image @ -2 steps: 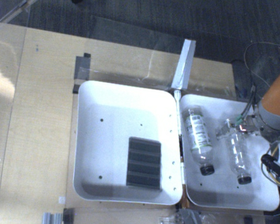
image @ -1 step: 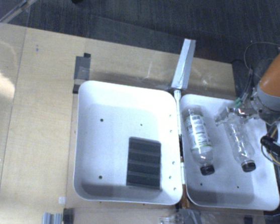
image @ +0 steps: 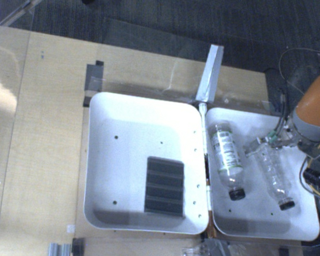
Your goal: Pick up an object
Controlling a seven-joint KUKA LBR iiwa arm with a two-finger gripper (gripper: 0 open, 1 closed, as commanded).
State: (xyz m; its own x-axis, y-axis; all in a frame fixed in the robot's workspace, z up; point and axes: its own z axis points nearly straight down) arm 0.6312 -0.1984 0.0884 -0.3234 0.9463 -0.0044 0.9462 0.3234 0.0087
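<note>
Two shallow white bins sit side by side on the desk (image: 37,138). The left bin (image: 105,147) holds a dark ribbed block (image: 165,186). In the right bin (image: 304,226) lie two clear plastic bottles with black caps: a labelled bottle (image: 227,157) near the left wall and a bare bottle (image: 274,176) further right. The end effector (image: 269,141) is above the bare bottle's upper end; whether it grips anything cannot be told.
</note>
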